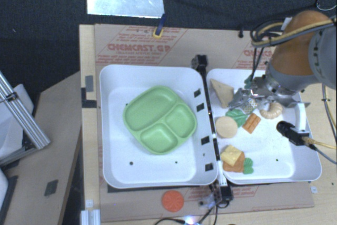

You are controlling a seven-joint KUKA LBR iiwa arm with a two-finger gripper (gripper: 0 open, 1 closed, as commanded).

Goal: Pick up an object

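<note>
the gripper (246, 98) is hanging low in the right bin (303, 166), just above the round beige piece (227, 127). i cannot tell whether it is grasping anything. no object is showing as lifted yet, so the pick is looking undone. up from the round piece a pale wedge (222, 93) is lying; right of it an orange block (251, 123) and a green piece (238, 116) are sitting.

Printed in red on cardboard sheet (138, 46) beneath both bins, upper centre of frame: "CHEMCAST G P", partly faint. Second red print at upper right, cut off, unreadable.
</note>
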